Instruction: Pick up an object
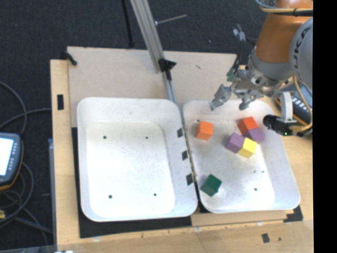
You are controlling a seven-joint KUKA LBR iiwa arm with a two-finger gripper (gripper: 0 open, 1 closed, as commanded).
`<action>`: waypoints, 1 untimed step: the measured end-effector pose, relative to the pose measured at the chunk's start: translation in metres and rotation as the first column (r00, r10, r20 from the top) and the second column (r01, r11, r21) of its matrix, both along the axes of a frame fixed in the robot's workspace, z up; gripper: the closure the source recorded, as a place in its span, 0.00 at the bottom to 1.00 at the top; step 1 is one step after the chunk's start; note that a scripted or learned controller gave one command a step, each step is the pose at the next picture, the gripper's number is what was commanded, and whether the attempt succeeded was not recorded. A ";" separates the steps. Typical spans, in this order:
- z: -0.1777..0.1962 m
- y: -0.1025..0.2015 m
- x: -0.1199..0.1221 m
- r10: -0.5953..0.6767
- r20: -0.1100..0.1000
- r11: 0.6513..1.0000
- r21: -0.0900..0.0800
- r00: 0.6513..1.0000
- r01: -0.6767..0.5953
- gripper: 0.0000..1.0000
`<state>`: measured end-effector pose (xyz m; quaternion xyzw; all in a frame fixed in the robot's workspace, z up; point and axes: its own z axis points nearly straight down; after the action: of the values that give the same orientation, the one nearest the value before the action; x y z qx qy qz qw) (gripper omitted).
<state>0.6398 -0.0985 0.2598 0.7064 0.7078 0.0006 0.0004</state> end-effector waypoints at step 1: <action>-0.115 -0.009 0.039 0.001 -0.007 1.000 -0.002 1.000 -0.001 0.00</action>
<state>0.6793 -0.1077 0.1452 0.7061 0.7081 -0.0027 -0.0015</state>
